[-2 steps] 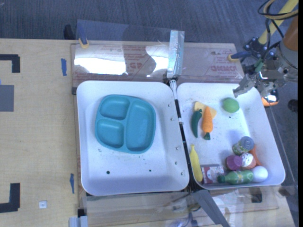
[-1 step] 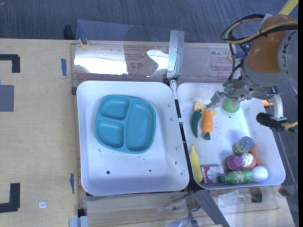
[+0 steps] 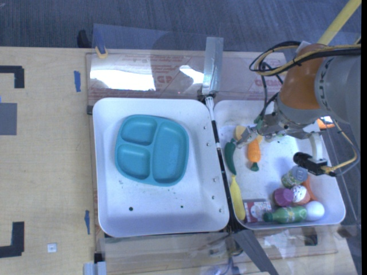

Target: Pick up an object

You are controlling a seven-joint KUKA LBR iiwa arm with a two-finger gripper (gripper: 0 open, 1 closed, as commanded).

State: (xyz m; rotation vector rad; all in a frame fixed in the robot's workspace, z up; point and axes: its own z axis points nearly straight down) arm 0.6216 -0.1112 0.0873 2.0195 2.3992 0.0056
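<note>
One camera was fixed above the bench [image 3: 40, 153] and looked down at a slant. It stood far enough to take in both white bins, the left bin [image 3: 109, 211] and the right bin [image 3: 335, 211], side by side. The arm [image 3: 338, 90] entered from the right.

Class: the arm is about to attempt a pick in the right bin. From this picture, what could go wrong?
1. The gripper sits near the bin's left wall, beside the toy carrot; the fingers could strike the wall.
2. The items heaped at the near right corner touch one another, so a grasp there may disturb neighbours.
</note>
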